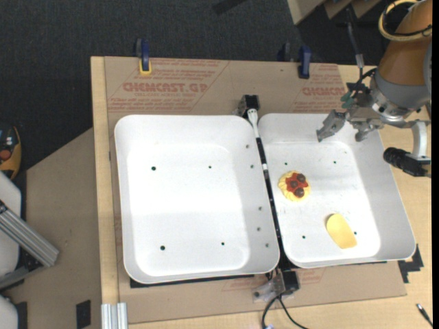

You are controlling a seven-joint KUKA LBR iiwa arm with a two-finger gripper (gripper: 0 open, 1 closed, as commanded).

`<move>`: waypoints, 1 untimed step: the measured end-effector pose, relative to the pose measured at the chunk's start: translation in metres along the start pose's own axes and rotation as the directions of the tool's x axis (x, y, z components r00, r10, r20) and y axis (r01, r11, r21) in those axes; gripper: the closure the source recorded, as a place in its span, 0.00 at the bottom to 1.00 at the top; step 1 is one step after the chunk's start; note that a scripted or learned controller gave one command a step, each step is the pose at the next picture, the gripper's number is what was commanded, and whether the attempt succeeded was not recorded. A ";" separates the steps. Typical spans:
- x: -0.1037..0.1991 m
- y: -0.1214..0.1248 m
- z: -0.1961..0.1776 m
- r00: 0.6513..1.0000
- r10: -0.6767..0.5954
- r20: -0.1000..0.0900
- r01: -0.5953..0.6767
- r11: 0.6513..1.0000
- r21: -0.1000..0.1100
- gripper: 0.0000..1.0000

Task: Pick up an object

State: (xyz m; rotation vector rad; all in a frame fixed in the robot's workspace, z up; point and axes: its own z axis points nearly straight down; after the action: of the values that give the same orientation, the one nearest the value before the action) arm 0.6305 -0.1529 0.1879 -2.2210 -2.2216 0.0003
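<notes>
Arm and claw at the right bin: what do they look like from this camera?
The arm is grey, with a rounded orange band above the wrist and a pale grey collar below it. The claw is small, dark grey metal, with two thin fingers spread apart. A thin cable runs down to it, and a greenish fitting sits beside the wrist.
</notes>
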 end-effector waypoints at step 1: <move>-0.012 -0.023 0.110 1.000 0.002 -0.002 -0.002 1.000 0.008 0.00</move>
State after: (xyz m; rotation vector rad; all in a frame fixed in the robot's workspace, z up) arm 0.6071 -0.1648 0.0783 -2.2182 -2.2139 0.0075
